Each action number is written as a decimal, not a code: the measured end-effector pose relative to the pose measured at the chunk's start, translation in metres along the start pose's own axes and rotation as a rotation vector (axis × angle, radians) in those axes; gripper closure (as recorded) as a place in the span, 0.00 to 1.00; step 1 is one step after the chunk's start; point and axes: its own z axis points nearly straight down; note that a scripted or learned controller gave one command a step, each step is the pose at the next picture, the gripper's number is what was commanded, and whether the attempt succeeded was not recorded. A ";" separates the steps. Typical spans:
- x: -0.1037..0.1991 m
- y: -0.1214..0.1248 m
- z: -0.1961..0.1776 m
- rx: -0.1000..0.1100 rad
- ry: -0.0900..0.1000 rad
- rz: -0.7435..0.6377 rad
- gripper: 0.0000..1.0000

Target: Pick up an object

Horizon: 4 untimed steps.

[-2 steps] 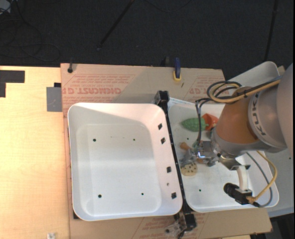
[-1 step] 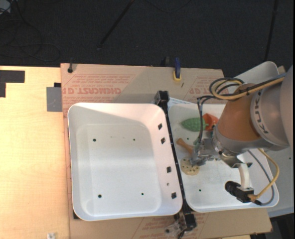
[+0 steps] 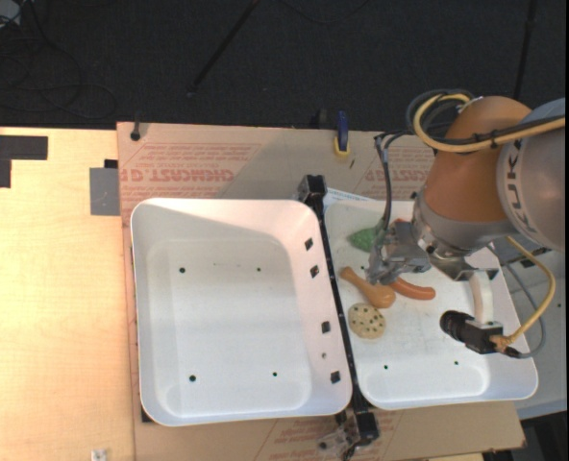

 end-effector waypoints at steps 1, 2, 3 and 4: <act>0.040 -0.010 -0.112 -0.001 0.000 0.000 1.00; 0.072 0.012 -0.215 -0.001 -0.001 0.001 1.00; 0.118 0.042 -0.130 0.020 -0.002 0.002 1.00; 0.180 0.072 -0.095 0.015 -0.001 0.001 1.00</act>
